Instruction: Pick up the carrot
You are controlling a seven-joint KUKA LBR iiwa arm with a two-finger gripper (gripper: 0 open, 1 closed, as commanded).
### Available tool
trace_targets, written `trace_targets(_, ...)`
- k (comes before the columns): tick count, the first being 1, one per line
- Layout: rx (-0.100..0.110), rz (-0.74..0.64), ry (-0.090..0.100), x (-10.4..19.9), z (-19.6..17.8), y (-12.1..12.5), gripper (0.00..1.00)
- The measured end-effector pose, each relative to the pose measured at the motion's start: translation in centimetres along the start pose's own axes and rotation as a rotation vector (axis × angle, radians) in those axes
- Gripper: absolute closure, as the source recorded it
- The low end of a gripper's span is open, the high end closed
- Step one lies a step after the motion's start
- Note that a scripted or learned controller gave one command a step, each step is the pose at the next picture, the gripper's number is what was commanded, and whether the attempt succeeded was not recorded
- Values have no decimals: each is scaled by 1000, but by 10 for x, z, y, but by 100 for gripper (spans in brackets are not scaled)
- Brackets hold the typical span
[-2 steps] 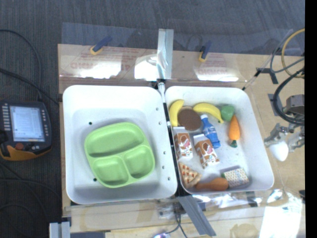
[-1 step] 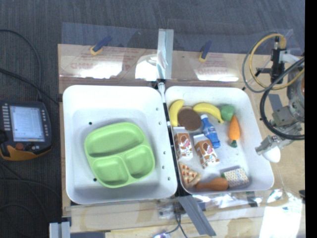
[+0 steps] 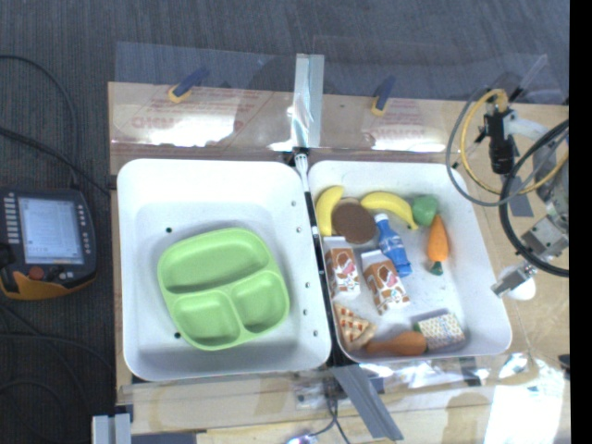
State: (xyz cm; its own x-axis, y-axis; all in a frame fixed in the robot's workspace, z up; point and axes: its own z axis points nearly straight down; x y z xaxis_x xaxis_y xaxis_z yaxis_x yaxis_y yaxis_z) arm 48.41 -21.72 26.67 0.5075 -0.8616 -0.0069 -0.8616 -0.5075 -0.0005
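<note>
Two orange things lie in the right bin (image 3: 481, 276), and that is the main hazard. At the near wall sits a rounded orange-brown piece (image 3: 398, 344), sausage-shaped and smooth, which a program could mistake for the target. Beside it are a speckled block (image 3: 440, 327) and a flat pizza wedge (image 3: 351, 326).

Further back, two small printed cartons (image 3: 365, 278) and a blue bottle (image 3: 391, 244) crowd the middle. The claw (image 3: 520, 285) hangs outside this bin's right rim, over the tabletop (image 3: 532, 340). From this angle I cannot tell whether it is spread or pressed together.

The carrot (image 3: 437, 243) lies toward the right side of the bin, apart from the bottle, with its green end toward the near side. It looks like glossy moulded plastic, short and tapered. Pinched off-centre, I judge it would likely slip or roll away. A descent placed too far back could strike the round green piece (image 3: 424, 210) just behind it.

Beyond that lie a brown disc (image 3: 351, 220) and two curved yellow bananas (image 3: 384, 206). Loose cables (image 3: 481, 155) loop near the arm and might snag.

The left bin (image 3: 139, 202) holds a matte green divided plate (image 3: 222, 285).
</note>
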Motion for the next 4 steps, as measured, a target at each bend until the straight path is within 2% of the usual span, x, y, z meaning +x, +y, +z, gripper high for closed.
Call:
trace_targets(3, 3, 9, -19, -3, -23, -4, 100)
trace_targets(4, 1, -443, 3, -7, -61, -5, 100)
